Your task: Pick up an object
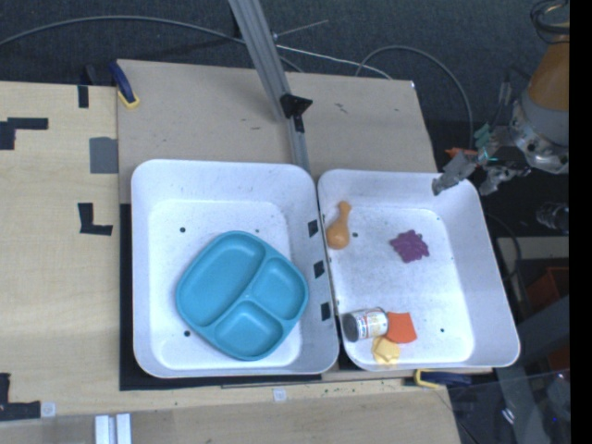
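Note:
The right bin (462, 211) holds an orange drumstick-shaped toy (339, 227) near its left wall and a purple lumpy piece (409, 245) in the middle. A small tin can (366, 325), an orange block (400, 326) and a yellow bit (386, 350) lie together by the front wall. My gripper (465, 174) hangs above the right bin's far right corner, its fingers spread apart with nothing between them. It is well clear of every object.
The left bin (148, 248) carries a blue divided plate (242, 294). A grey metal pole (264, 49) slants over the bench behind the bins. Cables run across the dark floor at the back.

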Robot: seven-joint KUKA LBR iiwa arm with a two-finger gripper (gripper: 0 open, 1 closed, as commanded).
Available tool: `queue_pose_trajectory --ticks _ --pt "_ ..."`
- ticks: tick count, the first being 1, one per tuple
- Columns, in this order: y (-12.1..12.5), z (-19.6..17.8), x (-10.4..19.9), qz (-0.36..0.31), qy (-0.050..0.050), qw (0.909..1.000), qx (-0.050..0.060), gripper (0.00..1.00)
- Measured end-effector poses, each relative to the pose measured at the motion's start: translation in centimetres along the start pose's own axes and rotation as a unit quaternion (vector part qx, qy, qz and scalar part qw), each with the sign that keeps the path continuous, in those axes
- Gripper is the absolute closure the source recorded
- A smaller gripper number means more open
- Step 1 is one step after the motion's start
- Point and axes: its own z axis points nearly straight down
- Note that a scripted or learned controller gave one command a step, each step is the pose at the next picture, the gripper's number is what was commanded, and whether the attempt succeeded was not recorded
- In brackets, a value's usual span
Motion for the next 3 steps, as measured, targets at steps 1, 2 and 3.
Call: queue_pose_trajectory --ticks 1,2,3 --pt "0.0 0.0 0.0 0.0 0.0 1.0 0.0 0.0" --pt "-0.3 6.4 -0.2 0.0 0.0 1.0 0.003 0.0" --pt "-0.6 11.5 -1.1 0.001 0.0 1.0 0.003 0.0"
